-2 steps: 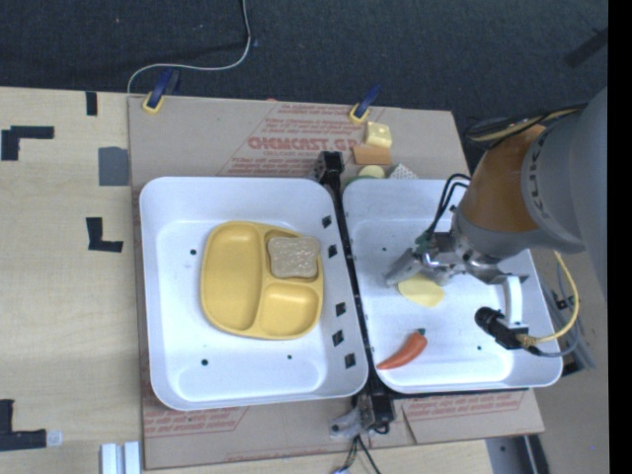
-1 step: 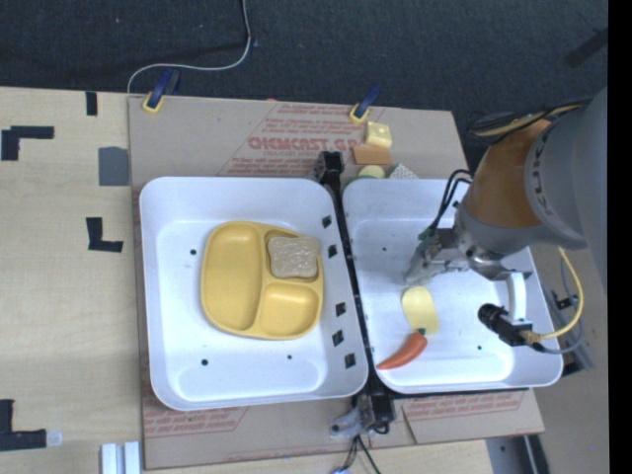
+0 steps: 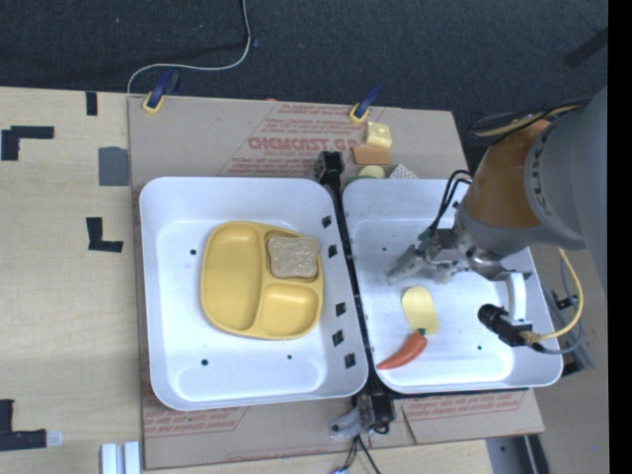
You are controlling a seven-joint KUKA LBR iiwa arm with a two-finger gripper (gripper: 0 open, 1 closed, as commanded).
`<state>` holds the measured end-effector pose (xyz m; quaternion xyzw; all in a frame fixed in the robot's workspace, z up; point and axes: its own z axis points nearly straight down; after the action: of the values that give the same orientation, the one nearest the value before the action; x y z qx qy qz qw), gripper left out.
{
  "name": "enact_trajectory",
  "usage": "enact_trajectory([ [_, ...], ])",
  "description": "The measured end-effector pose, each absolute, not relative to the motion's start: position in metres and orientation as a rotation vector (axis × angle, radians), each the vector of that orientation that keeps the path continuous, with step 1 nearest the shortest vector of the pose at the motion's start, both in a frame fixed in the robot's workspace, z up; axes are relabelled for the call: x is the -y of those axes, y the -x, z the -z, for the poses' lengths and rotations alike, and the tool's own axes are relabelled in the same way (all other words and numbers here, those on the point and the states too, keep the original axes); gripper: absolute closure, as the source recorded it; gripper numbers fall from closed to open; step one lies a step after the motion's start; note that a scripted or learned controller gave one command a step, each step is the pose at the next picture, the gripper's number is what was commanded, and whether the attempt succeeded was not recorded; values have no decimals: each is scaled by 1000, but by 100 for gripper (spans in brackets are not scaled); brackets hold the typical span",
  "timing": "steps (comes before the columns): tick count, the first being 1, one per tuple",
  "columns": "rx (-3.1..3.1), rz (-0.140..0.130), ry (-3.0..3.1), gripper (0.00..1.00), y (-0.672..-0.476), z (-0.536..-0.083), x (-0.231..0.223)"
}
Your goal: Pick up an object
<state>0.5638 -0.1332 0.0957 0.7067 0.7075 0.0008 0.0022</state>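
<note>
In the right bin [image 3: 513,368] lie a pale yellow rounded piece [image 3: 420,309] and, just below it, an orange-red carrot-like piece [image 3: 403,352] near the front left corner. My gripper [image 3: 423,268] hangs low over the bin's middle, just above the yellow piece. Its fingers [image 3: 401,269] are spread with nothing between them. The left bin [image 3: 168,363] holds a yellow divided plate [image 3: 237,284] with a tan bread-like slice [image 3: 294,257] in its upper right compartment.
Behind the right bin, on the cardboard, sit a yellow-orange block [image 3: 373,144] and a small pale green thing [image 3: 370,173]. A black divider [image 3: 341,265] runs between the bins. The arm's body and cables [image 3: 523,255] cover the right bin's right side.
</note>
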Motion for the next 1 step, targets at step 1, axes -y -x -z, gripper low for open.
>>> enact_trajectory([
  [1, -2218, -2, -2217, 0, -517, -86, 120],
])
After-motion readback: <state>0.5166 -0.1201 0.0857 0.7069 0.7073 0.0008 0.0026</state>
